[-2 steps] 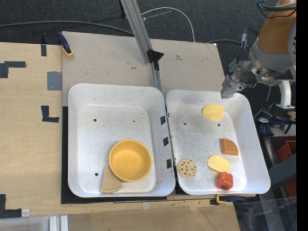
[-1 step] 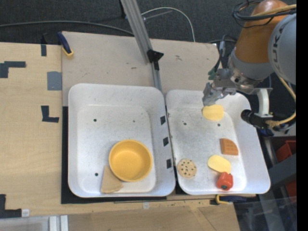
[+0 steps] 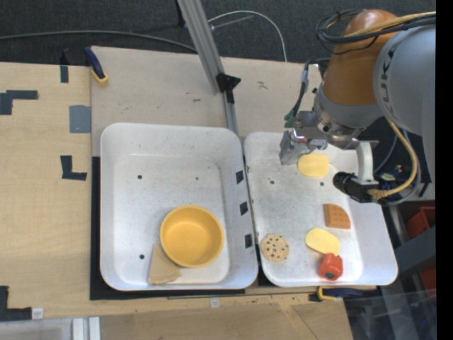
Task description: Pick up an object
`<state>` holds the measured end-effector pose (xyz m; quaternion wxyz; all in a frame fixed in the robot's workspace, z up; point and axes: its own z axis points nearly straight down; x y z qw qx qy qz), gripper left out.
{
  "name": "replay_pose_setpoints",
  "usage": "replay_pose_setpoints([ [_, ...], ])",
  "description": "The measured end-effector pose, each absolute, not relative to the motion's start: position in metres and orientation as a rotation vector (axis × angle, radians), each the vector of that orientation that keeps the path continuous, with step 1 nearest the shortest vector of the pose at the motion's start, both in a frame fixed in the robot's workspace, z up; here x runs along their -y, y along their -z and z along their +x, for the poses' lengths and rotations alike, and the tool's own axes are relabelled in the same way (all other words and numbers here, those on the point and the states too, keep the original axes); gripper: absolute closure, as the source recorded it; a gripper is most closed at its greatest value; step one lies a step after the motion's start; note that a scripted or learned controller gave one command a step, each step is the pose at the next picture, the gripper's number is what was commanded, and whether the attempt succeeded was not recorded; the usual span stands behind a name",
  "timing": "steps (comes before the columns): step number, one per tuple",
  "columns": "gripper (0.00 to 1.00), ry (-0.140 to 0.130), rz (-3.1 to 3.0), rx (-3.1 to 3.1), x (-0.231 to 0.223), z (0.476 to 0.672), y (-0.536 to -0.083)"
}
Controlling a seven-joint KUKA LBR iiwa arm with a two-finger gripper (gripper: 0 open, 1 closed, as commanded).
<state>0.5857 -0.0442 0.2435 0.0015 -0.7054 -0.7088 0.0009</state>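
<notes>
From the overhead camera, the grey arm with the orange band (image 3: 354, 55) comes in from the right and its hand (image 3: 294, 146) sits low over the back of the right white bin (image 3: 375, 261), just beside a pale yellow round piece (image 3: 313, 165) that looks like a lemon-ish toy. It's hard to see the tips from up here, so whether the hand is apart or together can't be told, and nothing is visibly clamped in it.

The rest of that bin is pretty scattered: a small orange-brown waffle-like square (image 3: 337, 217) near the right wall, a yellow oval chip-shaped piece (image 3: 322, 241) below it, a red pepper-like toy (image 3: 330, 265) touching that at the front, and a round chocolate-chip cookie (image 3: 274, 247) near the divider.

The left white bin (image 3: 113, 190) holds a yellow plastic bowl (image 3: 191, 235) with a tan flat wedge (image 3: 163, 269) tucked under its front-left edge.

Part of the "KUKA" lettering shows on the arm's grey shell.

The counter (image 3: 42, 190) is light wood with dark tape marks. A grey metal pole (image 3: 202, 34) slants in from the top, and black cables run along the dark floor behind.
</notes>
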Motion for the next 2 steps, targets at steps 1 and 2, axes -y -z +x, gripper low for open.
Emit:
replay_pose_setpoints([
  [1,1.0,-0.002,-2.212,2.226,-0.01,0.576,-0.232],
  [2,1.0,-0.002,-2.21,2.227,-0.062,0.55,-0.238],
])
